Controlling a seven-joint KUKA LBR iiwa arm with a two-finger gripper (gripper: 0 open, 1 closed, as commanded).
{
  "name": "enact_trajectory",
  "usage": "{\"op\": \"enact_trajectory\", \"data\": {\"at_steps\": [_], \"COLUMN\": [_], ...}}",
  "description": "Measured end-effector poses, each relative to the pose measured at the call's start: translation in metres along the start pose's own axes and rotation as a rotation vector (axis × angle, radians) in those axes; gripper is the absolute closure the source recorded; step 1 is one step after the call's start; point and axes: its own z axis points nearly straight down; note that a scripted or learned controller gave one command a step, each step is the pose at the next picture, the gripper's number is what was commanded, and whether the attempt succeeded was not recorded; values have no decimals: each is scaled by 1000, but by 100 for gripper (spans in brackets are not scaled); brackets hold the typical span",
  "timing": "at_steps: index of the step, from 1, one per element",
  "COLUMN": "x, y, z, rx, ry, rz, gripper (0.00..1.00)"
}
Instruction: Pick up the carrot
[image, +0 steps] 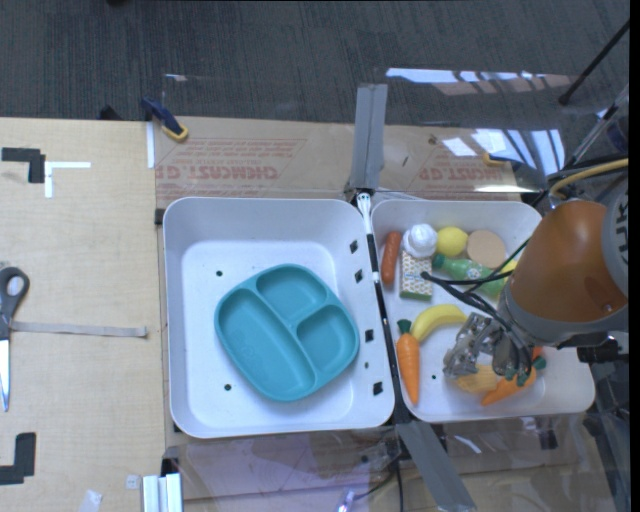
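Gripper (480, 352) of mine is low in the right bin (560, 395), at the lower right of the frame, just under the orange band (565, 270) of the arm; how wide it stands, and whether it has hold of something, I cannot tell, because the metal parts and cables blur together there. It sits over a small heap of food; an orange piece (503, 388) shows just below and to the right of it, and a yellowish piece (474, 380) is touching that one. Carrot (408, 366) lies along the left wall of the same bin, leaves up, point down, near the gripper but apart from it; a banana (437, 321) is between them, just beside the carrot top. Higher in this bin are a lemon (452, 241) and a green bottle (466, 268); the left bin (190, 300) bears a teal plate (287, 332) with three compartments.
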Motion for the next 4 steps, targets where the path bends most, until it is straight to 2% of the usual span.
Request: {"op": "enact_trajectory", "data": {"at_steps": [1, 2, 3, 4], "x": [17, 17, 32, 32], "y": [71, 71, 77, 77], "z": [-91, -91, -91, -91], "rx": [1, 1, 3, 3], "ry": [1, 2, 4, 4], "rz": [264, 264, 350, 351], "gripper": [100, 0, 0, 0]}}
